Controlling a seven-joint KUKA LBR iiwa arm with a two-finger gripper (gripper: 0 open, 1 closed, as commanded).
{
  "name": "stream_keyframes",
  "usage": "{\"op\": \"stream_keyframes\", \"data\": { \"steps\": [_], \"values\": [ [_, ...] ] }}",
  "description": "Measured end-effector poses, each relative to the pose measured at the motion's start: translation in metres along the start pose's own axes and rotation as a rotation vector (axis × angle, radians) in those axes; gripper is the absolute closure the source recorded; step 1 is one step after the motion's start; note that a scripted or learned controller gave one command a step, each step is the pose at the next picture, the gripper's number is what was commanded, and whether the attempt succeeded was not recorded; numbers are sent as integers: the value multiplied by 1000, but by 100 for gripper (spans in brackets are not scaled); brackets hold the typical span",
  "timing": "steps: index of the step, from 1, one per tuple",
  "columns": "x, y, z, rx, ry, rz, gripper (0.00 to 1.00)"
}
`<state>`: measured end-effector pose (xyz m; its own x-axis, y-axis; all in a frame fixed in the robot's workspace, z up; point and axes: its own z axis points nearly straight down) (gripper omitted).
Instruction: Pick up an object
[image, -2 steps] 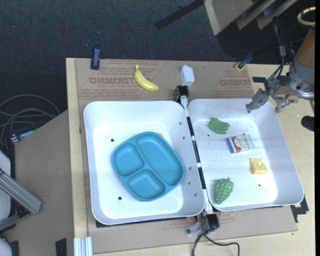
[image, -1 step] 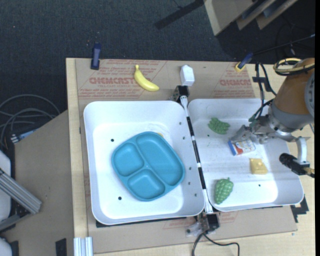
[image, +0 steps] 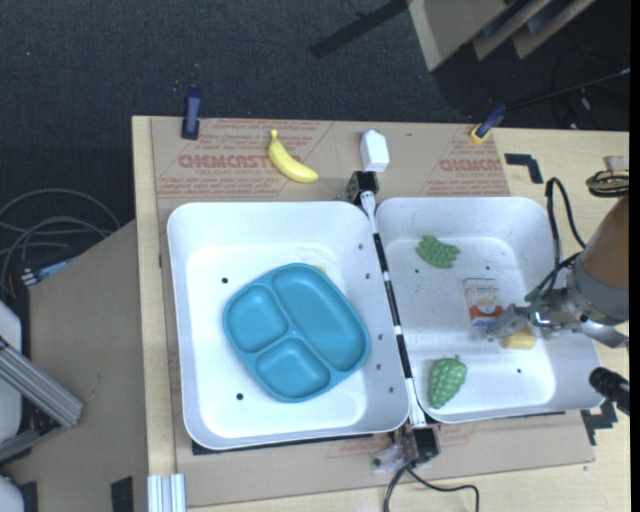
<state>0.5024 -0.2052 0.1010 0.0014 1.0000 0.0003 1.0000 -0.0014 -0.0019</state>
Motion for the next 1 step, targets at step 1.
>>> {"op": "stream_keyframes", "data": {
  "steps": [1],
  "values": [
    [64, 30, 16, -5, 0, -3, 0]
  ]
}}
